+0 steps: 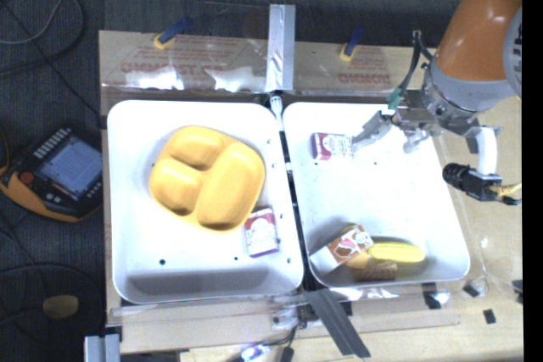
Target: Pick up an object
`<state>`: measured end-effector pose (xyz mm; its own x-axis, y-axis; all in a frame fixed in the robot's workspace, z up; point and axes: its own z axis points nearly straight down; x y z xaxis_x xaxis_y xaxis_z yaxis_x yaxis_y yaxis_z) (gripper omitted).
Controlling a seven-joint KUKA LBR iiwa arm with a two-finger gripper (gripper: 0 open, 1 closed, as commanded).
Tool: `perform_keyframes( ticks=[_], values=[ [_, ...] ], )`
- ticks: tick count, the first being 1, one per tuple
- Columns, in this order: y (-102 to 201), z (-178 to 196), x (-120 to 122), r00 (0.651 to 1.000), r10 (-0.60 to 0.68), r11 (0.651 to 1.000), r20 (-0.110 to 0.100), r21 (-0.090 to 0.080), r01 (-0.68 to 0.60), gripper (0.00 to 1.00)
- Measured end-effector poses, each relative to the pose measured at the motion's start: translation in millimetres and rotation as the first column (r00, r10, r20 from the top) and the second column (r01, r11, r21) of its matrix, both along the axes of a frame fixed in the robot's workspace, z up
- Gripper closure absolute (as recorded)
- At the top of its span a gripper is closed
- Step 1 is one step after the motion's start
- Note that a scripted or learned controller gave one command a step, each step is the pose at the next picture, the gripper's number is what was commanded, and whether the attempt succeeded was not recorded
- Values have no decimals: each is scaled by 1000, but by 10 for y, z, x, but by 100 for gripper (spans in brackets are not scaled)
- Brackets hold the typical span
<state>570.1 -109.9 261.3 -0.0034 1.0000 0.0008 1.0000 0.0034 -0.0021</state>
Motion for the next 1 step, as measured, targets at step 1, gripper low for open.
perform_keyframes(
  ticks=[1],
  values=[
    [145, -622, 530, 981, 194, 981, 0, -1, -194, 0]
  ],
)
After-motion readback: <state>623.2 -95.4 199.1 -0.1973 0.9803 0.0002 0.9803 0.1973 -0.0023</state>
